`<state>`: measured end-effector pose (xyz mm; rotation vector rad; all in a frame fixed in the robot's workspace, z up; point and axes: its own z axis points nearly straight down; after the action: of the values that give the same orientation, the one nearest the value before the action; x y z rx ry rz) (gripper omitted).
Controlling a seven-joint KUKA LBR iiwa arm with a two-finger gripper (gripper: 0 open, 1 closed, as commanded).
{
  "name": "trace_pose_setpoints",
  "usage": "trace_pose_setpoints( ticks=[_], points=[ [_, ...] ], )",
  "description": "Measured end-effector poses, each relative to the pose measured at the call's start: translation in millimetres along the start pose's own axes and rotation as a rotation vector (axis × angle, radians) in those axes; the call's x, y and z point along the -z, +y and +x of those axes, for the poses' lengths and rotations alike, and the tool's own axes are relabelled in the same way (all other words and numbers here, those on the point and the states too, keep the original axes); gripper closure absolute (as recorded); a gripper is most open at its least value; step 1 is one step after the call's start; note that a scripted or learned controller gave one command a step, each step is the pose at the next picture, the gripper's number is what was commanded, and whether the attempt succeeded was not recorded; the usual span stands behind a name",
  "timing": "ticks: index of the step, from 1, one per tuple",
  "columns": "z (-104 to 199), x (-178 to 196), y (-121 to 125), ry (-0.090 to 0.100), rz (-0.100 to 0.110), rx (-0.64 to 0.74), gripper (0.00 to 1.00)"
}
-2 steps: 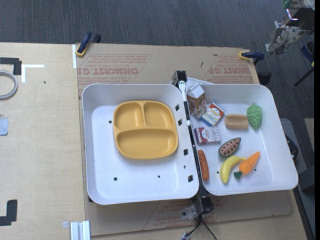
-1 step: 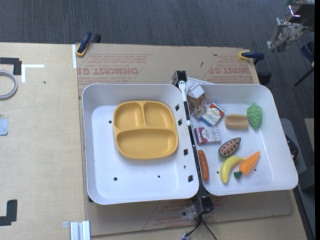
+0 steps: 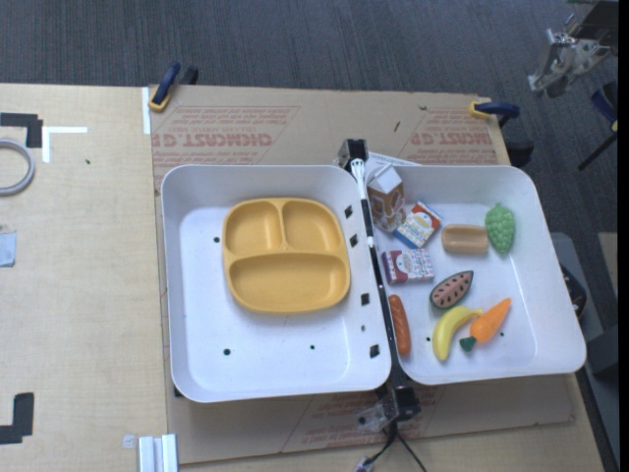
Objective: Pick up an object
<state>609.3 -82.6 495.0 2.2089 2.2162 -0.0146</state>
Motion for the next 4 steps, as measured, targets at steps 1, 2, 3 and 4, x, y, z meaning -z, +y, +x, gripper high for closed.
trace_pose_setpoints(
  ticks=[1,2,3,4],
  points=[
    [15.2,-253.8,20.4,0.015,0.003,-0.019,1.0],
    [52.7,-34.3,27.5,0.014,0.001,0.113,1.0],
    [52.5,-25.1,28.3,0.012,0.0,0.115,1.0],
    [52.5,-15.8,29.0,0.011,-0.001,0.117,1.0]
  ],
)
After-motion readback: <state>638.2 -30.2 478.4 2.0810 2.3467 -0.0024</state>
